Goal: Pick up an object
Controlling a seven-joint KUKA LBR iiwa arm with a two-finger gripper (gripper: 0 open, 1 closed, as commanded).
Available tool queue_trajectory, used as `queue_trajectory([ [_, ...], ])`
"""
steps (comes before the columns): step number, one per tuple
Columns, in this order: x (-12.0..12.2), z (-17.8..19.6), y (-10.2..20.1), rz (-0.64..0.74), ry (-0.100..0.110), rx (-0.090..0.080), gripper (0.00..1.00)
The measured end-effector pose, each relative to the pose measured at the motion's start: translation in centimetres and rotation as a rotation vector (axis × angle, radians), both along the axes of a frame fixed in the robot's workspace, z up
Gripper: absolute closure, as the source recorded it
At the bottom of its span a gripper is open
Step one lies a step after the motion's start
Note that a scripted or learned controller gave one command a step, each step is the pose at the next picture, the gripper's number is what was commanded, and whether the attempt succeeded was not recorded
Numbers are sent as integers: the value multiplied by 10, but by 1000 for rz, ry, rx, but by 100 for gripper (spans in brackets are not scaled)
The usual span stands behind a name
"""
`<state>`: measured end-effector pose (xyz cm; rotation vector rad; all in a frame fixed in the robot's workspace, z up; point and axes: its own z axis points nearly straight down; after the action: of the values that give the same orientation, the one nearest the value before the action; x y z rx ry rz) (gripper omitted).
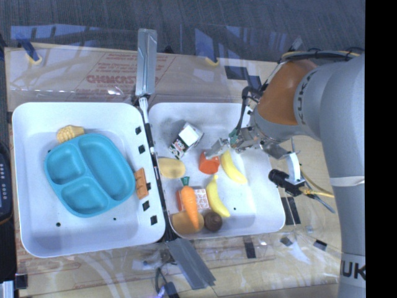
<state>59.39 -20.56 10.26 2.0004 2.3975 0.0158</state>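
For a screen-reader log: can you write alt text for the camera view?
A grey arm's gripper hangs over the right bin, beside a banana and an orange piece, with a carrot nearer the front. The left bin holds a blue divided plate.

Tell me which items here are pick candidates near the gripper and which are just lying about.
Candidates, right bin, near the gripper: upper banana, red piece, lower banana, small box, carrot.

Lying about, left bin: blue divided plate, corn cob.
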Motion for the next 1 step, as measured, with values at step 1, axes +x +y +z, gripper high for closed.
queue_trajectory([
  [1,-5,0,-2,13,2,2,0],
])
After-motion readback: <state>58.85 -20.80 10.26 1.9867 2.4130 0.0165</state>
